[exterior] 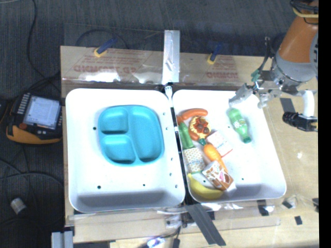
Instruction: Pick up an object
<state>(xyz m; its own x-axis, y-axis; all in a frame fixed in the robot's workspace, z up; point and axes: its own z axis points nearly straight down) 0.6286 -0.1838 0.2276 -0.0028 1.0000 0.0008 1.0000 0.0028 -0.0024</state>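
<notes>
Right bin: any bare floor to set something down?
Yes: the right bin is bare right of the green bottle and below it, out to the right wall. Crowded along the divider: sausage, pizza slice, carrot, banana. The gripper hangs over the top-right corner.

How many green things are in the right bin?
2. A green bottle lies apart near the bin's far right side; a dark green item stands against the left wall, beside the pile. Others may be hidden under it.
</notes>
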